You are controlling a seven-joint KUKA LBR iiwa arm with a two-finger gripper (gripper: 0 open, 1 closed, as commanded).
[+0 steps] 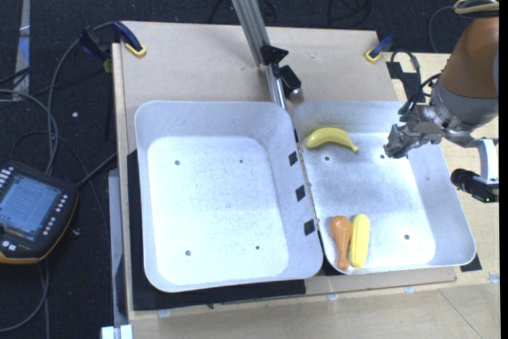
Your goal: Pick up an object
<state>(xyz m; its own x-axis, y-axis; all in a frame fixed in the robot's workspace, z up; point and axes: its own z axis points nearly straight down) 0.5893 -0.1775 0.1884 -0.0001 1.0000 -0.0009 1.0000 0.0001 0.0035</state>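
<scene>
A yellow banana (331,139) lies near the back left of the right bin (444,202). At the bin's front left, an orange drumstick-shaped toy (342,237) lies against a yellow corn-like piece (359,240). My gripper (396,148) hangs low over the back right part of the right bin, a short way to the right of the banana and apart from it. Nothing shows between its tips.
The left bin (214,194) sits beside the right one, their rims meeting at the middle. A slanted metal camera pole (252,12) rises from behind the bins. Yellow clamps (133,49) hold the board's back corners. A teach pendant (28,206) lies at far left.
</scene>
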